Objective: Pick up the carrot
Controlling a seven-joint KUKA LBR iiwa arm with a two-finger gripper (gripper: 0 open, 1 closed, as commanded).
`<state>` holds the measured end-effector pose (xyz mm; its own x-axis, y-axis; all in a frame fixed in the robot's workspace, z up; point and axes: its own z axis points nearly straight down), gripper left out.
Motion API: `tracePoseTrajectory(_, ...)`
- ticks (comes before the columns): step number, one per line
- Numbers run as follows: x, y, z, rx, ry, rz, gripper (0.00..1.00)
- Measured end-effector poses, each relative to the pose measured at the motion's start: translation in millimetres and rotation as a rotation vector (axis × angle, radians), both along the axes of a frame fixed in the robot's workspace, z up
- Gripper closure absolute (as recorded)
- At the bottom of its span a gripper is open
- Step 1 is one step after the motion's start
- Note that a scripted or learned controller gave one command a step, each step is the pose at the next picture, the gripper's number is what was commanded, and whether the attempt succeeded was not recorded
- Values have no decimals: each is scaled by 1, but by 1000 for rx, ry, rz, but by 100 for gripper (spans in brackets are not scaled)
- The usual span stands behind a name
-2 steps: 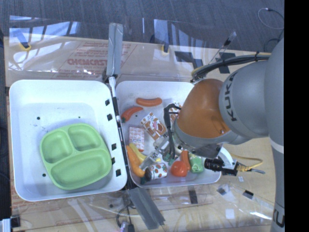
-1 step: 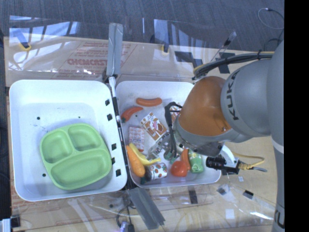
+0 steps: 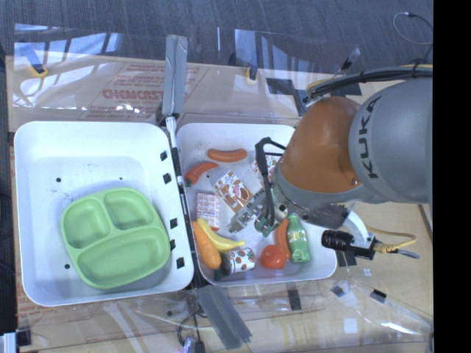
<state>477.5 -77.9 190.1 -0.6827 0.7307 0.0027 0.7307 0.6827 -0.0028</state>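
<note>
The carrot (image 3: pixel 208 251) is a short orange tapered piece lying at the front left of the right bin (image 3: pixel 321 273), partly under a yellow banana (image 3: pixel 218 239). My gripper (image 3: pixel 255 218) hangs low over the middle of the right bin, just right of the snack packets (image 3: pixel 234 190) and about a hand's width right of the carrot. It is not touching the carrot. The arm's orange band and grey wrist cover the bin's right half.
Around the carrot lie a printed can (image 3: pixel 239 260), a red tomato (image 3: pixel 273 257), an orange-red piece (image 3: pixel 282 232) and a green bottle (image 3: pixel 297 240). A sausage (image 3: pixel 227 154) and red chili (image 3: pixel 200 171) lie farther back. The left bin (image 3: pixel 29 197) holds a green divided plate (image 3: pixel 114 237).
</note>
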Motion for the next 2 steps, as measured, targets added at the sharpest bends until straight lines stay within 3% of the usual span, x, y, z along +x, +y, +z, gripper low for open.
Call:
tracePoseTrajectory(1, 1, 9, 26, 0, -2, 168, 100)
tracePoseTrajectory(2, 1, 10, 26, 0, -2, 167, 0)
